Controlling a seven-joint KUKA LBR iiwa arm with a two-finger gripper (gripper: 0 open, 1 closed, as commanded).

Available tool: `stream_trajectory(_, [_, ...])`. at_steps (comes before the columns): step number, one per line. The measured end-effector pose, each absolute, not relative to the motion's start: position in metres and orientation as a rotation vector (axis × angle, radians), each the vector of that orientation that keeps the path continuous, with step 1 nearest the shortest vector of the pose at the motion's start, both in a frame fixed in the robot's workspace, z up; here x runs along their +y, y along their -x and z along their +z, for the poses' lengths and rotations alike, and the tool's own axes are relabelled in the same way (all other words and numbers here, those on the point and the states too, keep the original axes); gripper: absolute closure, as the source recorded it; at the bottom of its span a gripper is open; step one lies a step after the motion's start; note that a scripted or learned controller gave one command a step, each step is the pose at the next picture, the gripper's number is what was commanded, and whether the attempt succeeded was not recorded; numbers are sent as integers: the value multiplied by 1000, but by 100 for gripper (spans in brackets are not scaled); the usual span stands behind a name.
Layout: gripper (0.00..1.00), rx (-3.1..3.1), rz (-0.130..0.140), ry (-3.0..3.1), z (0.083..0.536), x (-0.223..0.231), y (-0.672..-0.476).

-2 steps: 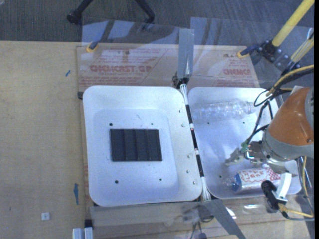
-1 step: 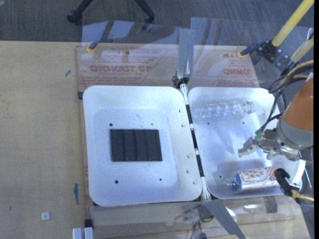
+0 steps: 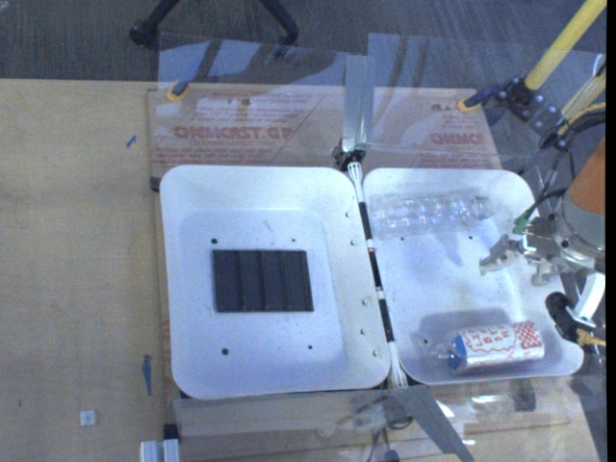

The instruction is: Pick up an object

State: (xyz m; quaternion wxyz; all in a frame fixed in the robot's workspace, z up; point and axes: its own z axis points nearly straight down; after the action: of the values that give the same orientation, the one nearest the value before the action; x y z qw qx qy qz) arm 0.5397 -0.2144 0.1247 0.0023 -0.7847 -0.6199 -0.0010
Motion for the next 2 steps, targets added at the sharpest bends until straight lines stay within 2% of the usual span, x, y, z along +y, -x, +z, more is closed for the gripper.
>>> stream_trajectory(1, [100,-1950,-1,2463,135,-215,-541])
stream_trajectory(2, [0,-1950,0,2463,135,-214,-541])
